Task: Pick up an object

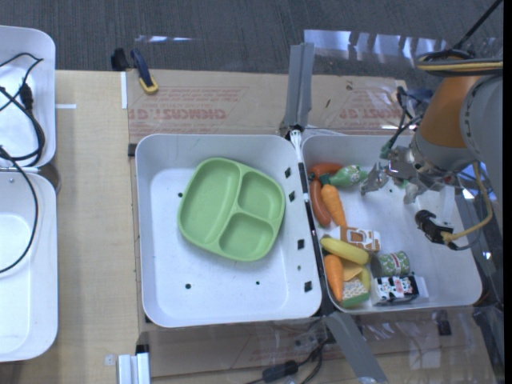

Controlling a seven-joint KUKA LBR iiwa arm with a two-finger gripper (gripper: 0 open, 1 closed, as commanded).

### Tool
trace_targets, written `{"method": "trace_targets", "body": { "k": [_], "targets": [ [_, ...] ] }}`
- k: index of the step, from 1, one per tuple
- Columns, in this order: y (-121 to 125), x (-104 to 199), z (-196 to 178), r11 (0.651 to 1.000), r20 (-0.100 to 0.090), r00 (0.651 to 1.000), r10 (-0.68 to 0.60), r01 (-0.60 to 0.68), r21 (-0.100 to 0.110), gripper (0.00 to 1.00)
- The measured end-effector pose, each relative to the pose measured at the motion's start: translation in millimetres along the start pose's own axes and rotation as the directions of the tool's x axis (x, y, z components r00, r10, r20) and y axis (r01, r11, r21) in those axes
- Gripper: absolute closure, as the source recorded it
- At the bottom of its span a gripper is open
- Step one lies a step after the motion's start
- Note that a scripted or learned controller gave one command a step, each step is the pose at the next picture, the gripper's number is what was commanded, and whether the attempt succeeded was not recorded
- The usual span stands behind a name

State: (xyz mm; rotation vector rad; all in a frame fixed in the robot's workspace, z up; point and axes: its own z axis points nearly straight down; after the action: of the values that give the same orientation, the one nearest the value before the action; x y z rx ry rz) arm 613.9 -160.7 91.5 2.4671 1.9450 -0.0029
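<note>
My gripper (395, 184) hangs over the back part of the right bin (448, 274), its two fingers spread open with nothing between them. Just left of it lies a green vegetable toy (349, 175). Along the bin's left side are an orange carrot (333, 204), a reddish sausage (320, 202), a small carton (361, 237), a banana (345, 250) and another orange piece (334, 274). A green can (392, 262) and a black-and-white box (396, 288) sit near the front.
The left bin (160, 238) holds a green divided plate (232, 209). A raised divider (302, 206) separates the two bins. A black cable (436, 229) loops from the wrist over the right bin. The orange-banded arm (452, 114) stands at the back right.
</note>
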Motion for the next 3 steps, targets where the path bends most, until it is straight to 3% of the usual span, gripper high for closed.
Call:
{"method": "trace_targets", "body": {
  "k": [1,2,3],
  "targets": [
    [52,-21,-1,0.996,0.0,0.996,0.092,-0.092,-0.002,0.0],
    [26,7,-1,1.0,0.0,1.0,-0.001,0.001,0.0,0.0],
    [-45,27,0,0.984,0.0,0.984,0.177,-0.177,0.0,0.0]
  ]
}}
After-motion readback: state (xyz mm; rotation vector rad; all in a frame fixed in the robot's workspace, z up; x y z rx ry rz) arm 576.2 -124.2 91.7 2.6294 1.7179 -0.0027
